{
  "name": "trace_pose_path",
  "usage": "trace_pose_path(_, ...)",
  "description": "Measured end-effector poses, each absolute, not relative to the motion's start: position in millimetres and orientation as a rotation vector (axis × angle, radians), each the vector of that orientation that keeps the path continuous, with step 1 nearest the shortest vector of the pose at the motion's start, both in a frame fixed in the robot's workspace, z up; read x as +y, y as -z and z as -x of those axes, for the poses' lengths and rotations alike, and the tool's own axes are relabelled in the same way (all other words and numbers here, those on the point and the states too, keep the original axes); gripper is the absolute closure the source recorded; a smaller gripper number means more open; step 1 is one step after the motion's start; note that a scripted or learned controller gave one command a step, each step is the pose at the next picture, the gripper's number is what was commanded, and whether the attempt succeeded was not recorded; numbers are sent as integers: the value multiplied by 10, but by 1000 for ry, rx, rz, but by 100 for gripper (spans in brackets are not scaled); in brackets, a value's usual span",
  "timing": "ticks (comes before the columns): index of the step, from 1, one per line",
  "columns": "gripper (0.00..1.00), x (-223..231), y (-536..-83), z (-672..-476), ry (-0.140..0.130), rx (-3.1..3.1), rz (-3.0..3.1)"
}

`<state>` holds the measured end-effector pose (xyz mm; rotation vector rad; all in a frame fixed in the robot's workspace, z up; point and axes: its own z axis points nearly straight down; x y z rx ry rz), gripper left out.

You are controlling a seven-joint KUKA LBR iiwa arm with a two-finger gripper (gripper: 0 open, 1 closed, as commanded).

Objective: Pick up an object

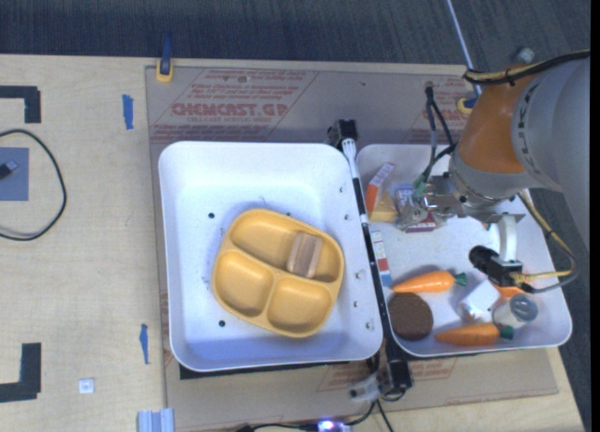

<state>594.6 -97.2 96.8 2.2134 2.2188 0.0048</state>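
Arm: grey wrist nearest the lens, hiding the hand.
Hand: grip state cannot be told.
Targets: carrots, brown disc in right bin.
Risk: crowding; perhaps a glancing miss.

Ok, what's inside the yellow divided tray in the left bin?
The yellow divided tray holds one small tan block, lying in its upper compartment against the divider. The two lower compartments show only bare yellow plastic. Whatever is under the block or the tray is covered.
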Motion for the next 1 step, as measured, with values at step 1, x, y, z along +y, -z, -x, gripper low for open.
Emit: trace_pose_path(1,100,-532,-1848,-4939,0,2224,-2221)
